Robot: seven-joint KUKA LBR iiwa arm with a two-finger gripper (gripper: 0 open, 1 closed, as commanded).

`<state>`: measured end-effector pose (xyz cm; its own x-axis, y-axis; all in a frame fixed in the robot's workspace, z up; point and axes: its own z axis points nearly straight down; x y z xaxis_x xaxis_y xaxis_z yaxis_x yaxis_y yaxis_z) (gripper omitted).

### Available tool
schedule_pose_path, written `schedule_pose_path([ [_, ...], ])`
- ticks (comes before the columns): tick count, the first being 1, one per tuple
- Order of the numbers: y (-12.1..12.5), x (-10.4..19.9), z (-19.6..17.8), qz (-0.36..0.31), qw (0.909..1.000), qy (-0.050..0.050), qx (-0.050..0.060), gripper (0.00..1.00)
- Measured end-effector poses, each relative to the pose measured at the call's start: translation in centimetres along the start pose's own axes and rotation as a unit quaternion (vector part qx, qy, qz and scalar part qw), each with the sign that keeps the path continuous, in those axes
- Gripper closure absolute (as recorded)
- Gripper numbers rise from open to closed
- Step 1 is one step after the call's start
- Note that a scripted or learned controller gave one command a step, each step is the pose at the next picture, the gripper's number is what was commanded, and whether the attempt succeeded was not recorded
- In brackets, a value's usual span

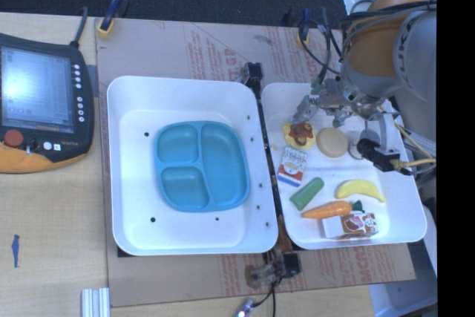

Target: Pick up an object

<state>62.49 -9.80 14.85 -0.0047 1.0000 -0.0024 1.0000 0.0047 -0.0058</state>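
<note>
Toys lie scattered in the right bin (415, 219): a yellow piece with a red blob (300, 134) at the bin's ten o'clock, and a pale round disc (332, 142) just beside it toward three o'clock. Below the yellow piece sits a small white carton with red and blue print (292, 165). A green block (306, 192) lies tilted near the bin's middle, touching or almost touching an orange carrot (326, 210) at its five o'clock. A banana (360, 190) rests at the carrot's one o'clock, and a printed white packet (353, 225) lies against the bin's six o'clock edge, just below the carrot.

Above these, the claw (323, 105) hangs at the bin's twelve o'clock, over the bin's upper edge and just up from the yellow piece and the disc. Nothing sits between its fingers; whether they are spread or pressed together I cannot tell, as wiring and metal crowd that spot. The grey arm with its orange band (380, 33) comes in from two o'clock.

The left bin (126, 159) lies alongside, at the right bin's nine o'clock, and holds a blue divided plate (202, 165) near its middle. Both bins rest on a brown cardboard sheet (185, 48) on the desk (44, 234). A control pendant with a lit screen (41, 104) lies at the desk's nine o'clock edge.
</note>
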Motion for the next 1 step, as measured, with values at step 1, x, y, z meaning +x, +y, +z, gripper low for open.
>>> schedule_pose_path([
  [1, 3.12, 0.46, 4.84, -0.001, 1.0000, 0.000, -0.001, 0.00],
])
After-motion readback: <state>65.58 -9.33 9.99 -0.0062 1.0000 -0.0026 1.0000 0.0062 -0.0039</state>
